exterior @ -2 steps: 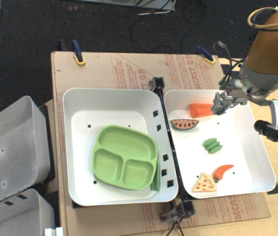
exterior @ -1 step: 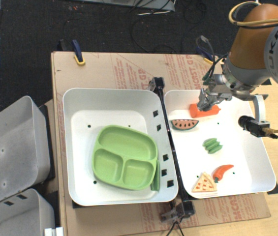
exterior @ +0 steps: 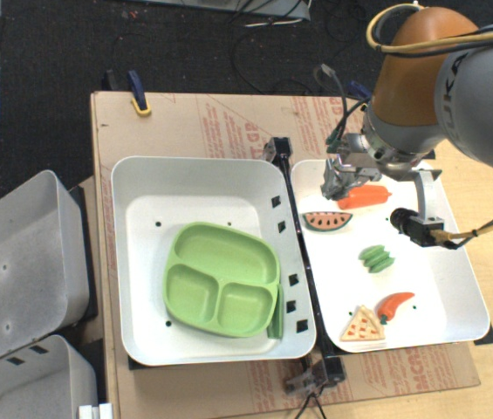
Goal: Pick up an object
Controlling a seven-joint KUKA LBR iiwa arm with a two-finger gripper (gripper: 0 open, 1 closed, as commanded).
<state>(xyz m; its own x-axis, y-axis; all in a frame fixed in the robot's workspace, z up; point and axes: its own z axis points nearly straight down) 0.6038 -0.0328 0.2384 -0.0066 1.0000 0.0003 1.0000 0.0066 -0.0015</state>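
I hang low over the right bin, at its back end near the divider, and my fingers are right at the left end of the carrot. From above, my own wrist covers them, so I cannot tell whether they are apart or together, or whether any of the carrot sits between them. I judge the carrot to be what I am after.

The worry is where I have come down. I am at the tip of the carrot, not its middle. If I close there, it may squirt out sideways, or tilt and drop as I lift. It is smooth and tapered, I would guess, which makes that likelier.

The watermelon slice lies just beside me, toward the front. A closing or sliding move could nudge it, or catch it along with the carrot.

The bin wall and divider are near on my left, so a sideways correction risks a knock there.

The green pod, the red pepper and the pizza slice lie well apart from me, as does the green plate in the left bin.
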